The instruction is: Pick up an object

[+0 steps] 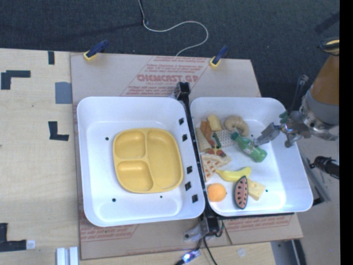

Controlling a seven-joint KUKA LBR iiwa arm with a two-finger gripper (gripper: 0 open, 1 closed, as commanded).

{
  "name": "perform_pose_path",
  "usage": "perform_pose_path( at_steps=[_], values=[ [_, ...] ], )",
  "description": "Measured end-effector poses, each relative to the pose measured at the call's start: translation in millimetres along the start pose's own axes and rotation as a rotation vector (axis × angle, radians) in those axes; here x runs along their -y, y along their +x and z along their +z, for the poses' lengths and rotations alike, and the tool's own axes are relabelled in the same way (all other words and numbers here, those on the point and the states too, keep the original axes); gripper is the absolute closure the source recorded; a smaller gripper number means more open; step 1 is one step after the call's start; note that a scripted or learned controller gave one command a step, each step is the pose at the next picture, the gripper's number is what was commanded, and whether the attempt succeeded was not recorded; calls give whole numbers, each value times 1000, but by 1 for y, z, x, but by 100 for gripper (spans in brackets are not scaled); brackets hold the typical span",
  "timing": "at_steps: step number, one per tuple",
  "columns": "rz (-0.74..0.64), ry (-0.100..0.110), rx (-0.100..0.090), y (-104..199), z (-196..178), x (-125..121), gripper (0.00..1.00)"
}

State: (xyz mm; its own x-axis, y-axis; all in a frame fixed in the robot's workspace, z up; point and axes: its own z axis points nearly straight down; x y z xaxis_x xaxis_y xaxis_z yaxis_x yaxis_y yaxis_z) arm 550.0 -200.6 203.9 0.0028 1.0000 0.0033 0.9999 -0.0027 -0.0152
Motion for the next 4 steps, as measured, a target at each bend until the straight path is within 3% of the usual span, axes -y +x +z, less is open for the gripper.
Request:
perform_pose_path(
  at_steps=[1,3,4],
  values=[
    [-4,-13,3,0,-8,-3,0],
    [-5,-9,3,-1,100,-7,0],
    [-6,-14,5,0,120,-8,0]
  ],
)
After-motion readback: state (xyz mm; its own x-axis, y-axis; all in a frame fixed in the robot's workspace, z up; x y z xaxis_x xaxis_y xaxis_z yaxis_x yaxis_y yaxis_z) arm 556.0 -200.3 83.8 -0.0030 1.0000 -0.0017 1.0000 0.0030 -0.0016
